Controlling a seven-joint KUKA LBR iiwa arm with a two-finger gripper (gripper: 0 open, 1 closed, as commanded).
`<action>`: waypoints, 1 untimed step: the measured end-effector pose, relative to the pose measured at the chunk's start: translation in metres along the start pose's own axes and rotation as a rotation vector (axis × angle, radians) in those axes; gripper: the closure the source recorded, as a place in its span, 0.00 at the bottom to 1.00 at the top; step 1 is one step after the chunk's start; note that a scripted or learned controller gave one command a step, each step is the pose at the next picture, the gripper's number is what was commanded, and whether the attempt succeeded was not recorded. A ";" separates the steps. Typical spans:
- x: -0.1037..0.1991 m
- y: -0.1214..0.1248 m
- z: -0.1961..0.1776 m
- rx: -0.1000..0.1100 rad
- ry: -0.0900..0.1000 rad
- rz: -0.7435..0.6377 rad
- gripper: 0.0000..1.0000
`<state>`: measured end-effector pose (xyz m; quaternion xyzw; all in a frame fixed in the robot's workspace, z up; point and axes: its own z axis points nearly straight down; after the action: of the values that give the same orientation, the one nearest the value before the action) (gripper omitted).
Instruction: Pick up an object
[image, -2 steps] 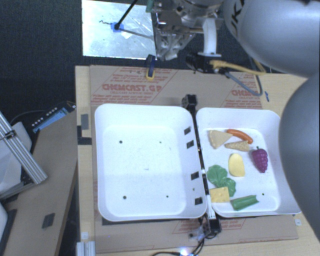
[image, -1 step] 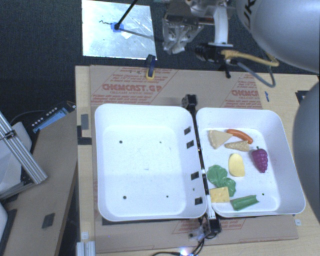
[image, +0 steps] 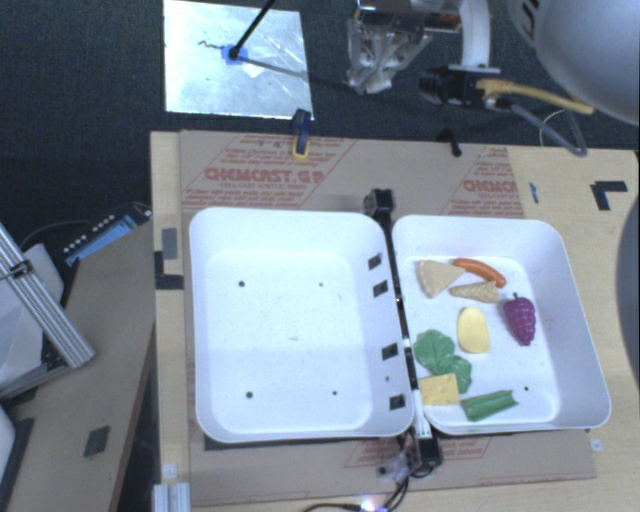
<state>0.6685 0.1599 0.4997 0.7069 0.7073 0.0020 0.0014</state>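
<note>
The pincer (image: 378, 62) hangs high beyond the far edge of the surface (image: 300, 160), well apart from both bins; whether it is apart or together I cannot tell. All the candidates lie in the right bin (image: 575, 330): a purple grape bunch (image: 519, 318) toward its right side, a yellow lemon-like piece (image: 473, 330) near the middle, an orange carrot (image: 480, 269) and tan wedges (image: 437, 276) toward the far edge, green leaves (image: 437, 352), a yellow cheese block (image: 439, 389) and a green pod (image: 489, 403) near the front edge. The grape bunch looks the best target, since it stands clear of its neighbours. Descend straight over it, spanning its narrow width, and avoid the crowded leaf-and-cheese cluster.
</note>
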 end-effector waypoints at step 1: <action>-0.010 0.000 -0.016 0.001 -0.001 0.000 1.00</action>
<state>0.6684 0.1503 0.5153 0.7069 0.7073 0.0014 0.0013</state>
